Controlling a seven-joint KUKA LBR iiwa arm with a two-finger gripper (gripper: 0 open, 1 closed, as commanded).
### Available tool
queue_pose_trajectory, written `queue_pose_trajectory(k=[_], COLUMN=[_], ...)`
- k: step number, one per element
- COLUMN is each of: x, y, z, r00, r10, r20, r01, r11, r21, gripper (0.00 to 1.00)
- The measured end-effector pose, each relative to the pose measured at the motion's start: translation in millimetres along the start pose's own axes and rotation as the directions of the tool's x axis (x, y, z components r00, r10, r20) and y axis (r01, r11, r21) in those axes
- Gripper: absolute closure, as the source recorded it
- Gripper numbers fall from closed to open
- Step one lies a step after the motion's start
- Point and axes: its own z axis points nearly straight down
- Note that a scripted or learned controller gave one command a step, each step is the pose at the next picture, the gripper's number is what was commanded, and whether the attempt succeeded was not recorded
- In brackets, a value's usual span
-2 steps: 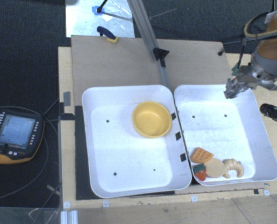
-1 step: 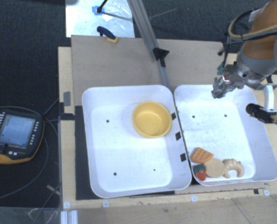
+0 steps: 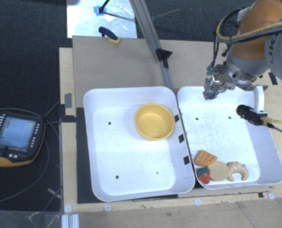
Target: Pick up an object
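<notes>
Grey hand (image 3: 210, 93) over right bin's (image 3: 269, 148) far rim, toys (image 3: 220, 167) near front edge

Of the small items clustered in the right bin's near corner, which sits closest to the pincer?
The orange waffle-textured piece, at the cluster's upper left; the round tan piece and croissant lie further from the pincer.

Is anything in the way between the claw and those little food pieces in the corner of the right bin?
Nothing visible is. The gripper hangs over the far end of the right bin; bare white floor lies between it and the food pieces in the near corner.
</notes>
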Motion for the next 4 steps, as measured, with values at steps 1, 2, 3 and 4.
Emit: queue_pose_trajectory(k=[1,2,3,4], x=[54.7,111.8,157.7,155.2], y=[-3.6,-1.7,-15.1,-14.7], z=[11.4,3.1,9.9,9.7], r00=[1.000,1.000,1.000,1.000], r10=[0.000,-0.001,0.000,0.004], r20=[0.000,-0.001,0.000,0.001], r01=[0.000,0.001,0.000,-0.004], r11=[1.000,1.000,1.000,1.000], r21=[0.001,0.000,0.001,0.001], gripper=[1.00,1.00,1.00,0.00])
